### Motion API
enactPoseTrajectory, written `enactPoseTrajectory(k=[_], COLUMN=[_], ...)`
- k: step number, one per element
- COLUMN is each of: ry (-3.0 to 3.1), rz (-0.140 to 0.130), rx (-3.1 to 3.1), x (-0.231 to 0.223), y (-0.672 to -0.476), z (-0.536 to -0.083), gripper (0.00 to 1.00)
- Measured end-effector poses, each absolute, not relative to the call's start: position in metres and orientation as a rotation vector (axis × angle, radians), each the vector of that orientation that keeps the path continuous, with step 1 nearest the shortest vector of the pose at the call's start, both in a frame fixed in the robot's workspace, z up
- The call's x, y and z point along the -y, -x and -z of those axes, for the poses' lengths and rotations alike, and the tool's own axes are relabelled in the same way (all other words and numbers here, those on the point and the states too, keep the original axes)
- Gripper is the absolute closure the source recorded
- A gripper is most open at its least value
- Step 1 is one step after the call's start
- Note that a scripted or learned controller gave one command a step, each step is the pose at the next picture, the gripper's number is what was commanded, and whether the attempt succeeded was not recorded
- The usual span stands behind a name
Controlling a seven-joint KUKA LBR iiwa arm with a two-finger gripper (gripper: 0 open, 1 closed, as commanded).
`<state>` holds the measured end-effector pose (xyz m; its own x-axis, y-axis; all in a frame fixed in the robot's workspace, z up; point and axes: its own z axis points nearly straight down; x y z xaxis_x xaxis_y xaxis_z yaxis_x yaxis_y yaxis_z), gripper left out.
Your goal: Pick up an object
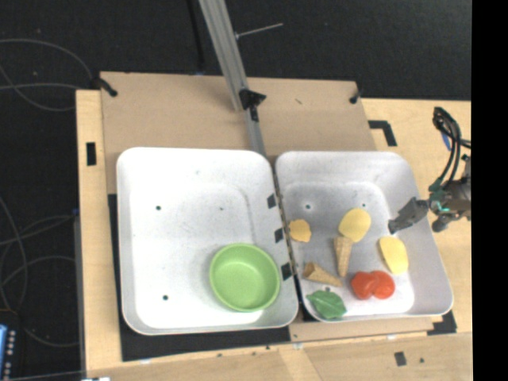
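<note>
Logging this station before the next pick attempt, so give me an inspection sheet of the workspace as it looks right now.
Surface: bench bearing left bin and right bin.
Job's things: right bin holds red tomato, green leaf, cone, three yellow pieces.
Clutter: green bowl in left bin.
Tool: tool over right bin's right edge; grip unclear.
Cables: black cables at the arm; thin wires on floor.
Surroundings: metal pole, dark floor.

The gripper (409,213) is a dark grey, narrow piece on a blackish wrist block. Thin black cables (448,133) loop above the block.
</note>
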<state>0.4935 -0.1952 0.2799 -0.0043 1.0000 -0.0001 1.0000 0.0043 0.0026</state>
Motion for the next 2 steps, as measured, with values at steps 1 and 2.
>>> enactPoseTrajectory(k=[1, 2], ry=[-2.217, -2.223], rz=[-0.003, 0.005], rx=[-2.223, -2.221], x=[0.195, 0.205], y=[-0.494, -0.495], z=[-0.280, -0.234], gripper=[0.00, 0.00])
